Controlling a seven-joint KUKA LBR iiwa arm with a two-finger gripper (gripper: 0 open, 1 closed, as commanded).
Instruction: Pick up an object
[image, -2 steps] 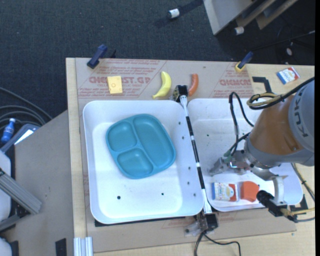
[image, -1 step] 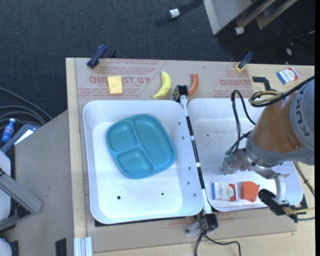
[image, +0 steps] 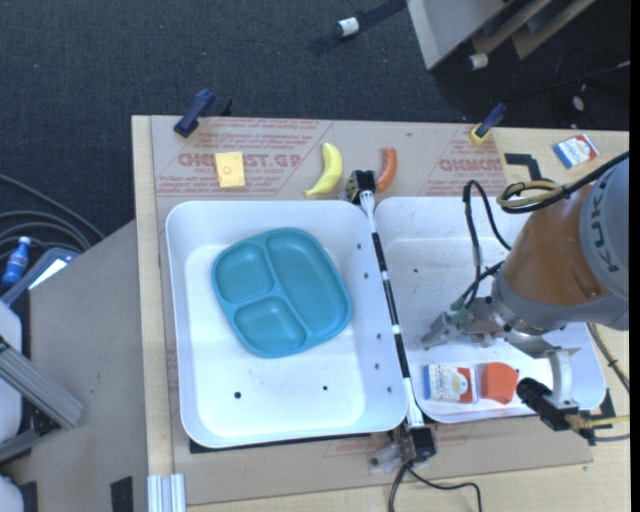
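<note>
— Gripper (image: 445, 330) low in right bin (image: 430, 225), just far of carton (image: 470, 383). Holding anything?
— Can't tell; nothing visibly between. Carton lying flat against near wall, awkward to reach. Blue plate (image: 282, 291) left.

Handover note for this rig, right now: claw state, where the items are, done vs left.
Claw: low in the right bin, arm reaching in from the right. I can't tell whether it is open or shut; nothing visibly held.
Items: small white and orange carton lies flat at the right bin's front edge, just in front of the claw and apart from it. Blue divided plate lies flat in the left bin. Toy banana and an orange item lie on the bench behind the bins.
Done: no pick yet.
Left: grasp an object and lift; the carton looks nearest.
</note>
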